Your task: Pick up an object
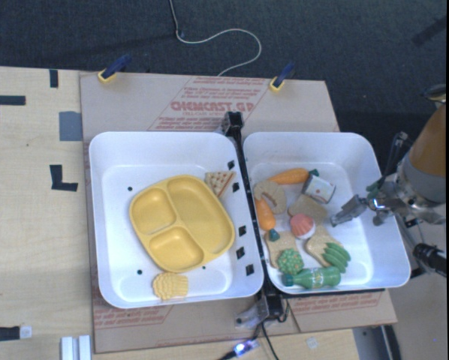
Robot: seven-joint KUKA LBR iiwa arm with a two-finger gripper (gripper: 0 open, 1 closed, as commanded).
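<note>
Nothing is lifted yet: the gripper (354, 209) hovers, its two fingers apart and holding nothing, just right of the round red plastic toy (301, 224) lying in the right-hand white bin (363, 153).

One fixed camera looks down at a slant on the worktop (29, 201) from well above; both bins sit centre frame, the left bin (104, 223) toward 9 o'clock, the right bin (363, 152) toward 3 o'clock; the arm (427, 163) enters at 3 o'clock.
</note>
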